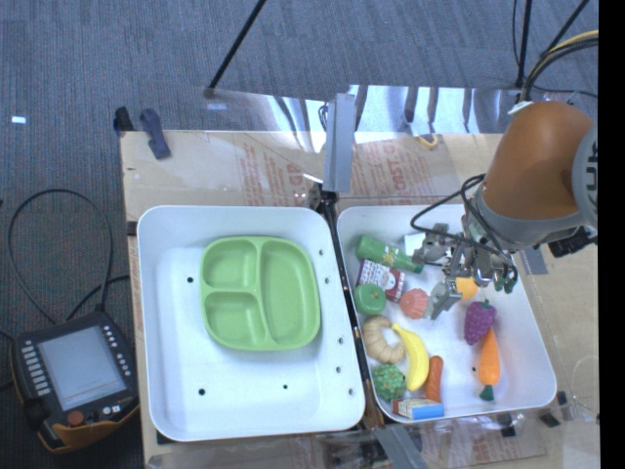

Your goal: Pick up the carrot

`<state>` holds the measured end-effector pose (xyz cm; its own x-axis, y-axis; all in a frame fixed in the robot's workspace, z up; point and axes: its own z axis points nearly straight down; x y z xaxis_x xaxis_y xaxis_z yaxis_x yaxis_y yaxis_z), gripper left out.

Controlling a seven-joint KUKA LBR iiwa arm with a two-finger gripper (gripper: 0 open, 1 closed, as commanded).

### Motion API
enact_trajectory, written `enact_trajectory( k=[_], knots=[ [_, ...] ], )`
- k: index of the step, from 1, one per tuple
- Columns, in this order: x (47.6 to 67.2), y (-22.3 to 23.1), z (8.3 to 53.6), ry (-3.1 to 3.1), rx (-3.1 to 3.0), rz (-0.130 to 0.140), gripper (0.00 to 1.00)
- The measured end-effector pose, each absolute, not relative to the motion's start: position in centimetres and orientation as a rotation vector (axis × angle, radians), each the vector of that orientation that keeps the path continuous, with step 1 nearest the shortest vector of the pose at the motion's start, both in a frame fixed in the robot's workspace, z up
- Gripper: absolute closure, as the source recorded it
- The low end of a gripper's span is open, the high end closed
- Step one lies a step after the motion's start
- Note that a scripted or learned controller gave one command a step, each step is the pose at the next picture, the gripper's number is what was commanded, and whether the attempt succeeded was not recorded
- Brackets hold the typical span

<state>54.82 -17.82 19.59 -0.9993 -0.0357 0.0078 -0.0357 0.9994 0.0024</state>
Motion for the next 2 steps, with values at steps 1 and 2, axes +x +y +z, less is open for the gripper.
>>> enact_trajectory(
  k=[1, 2],
  knots=[
    [58.0, -11.2, 17.1, -3.133, -0.182, -0.007, 0.0],
    [53.5, -22.0, 7.9, -3.125, -0.179, -0.002, 0.0]
  ],
)
